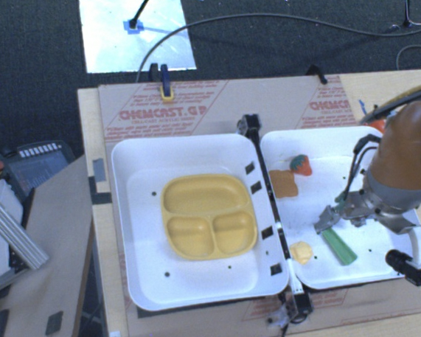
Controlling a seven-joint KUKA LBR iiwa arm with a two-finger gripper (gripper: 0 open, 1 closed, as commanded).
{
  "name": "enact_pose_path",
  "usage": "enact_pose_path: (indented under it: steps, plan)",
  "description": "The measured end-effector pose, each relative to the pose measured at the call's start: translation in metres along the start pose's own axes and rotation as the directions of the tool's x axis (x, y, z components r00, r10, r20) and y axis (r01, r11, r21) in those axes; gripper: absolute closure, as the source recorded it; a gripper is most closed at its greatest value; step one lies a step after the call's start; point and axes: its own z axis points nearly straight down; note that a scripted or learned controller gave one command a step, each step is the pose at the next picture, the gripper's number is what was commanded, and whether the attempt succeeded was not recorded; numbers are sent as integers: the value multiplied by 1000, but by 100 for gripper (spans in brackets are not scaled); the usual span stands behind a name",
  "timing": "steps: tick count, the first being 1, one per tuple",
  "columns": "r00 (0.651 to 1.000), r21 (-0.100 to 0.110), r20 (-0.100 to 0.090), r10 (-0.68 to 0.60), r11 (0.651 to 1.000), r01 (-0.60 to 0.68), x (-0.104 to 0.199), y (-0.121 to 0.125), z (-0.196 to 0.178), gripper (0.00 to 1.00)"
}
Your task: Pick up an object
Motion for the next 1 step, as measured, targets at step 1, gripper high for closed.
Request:
enact_pose_path:
  steps: [1]
  plan:
    - [1000, -5, 2, 0, 1000, 0, -1, 1, -13, 100]
